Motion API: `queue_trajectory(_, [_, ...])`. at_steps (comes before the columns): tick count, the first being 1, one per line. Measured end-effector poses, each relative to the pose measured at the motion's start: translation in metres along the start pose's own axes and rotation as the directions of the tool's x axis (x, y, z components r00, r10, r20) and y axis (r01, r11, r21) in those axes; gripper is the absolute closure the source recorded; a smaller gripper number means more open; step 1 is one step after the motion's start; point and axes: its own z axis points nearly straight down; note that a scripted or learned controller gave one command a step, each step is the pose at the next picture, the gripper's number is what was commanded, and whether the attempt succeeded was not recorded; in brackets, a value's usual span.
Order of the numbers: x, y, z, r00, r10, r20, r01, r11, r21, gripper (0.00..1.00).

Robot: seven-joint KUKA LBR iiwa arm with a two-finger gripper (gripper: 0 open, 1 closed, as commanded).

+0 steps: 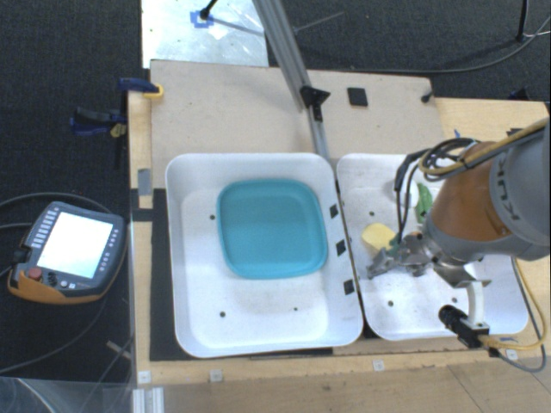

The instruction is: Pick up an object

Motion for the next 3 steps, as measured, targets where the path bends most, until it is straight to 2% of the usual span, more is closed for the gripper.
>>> queue_trajectory(1, [0.0, 0.001, -0.011, 1.0, 0.0, 0.0, 0.0, 1.0, -0.002, 1.0])
queue_trajectory(3, [0.003, 0.007, -0.124, 1.0, -0.001, 0.0, 0.001, 1.0, -0.005, 1.0])
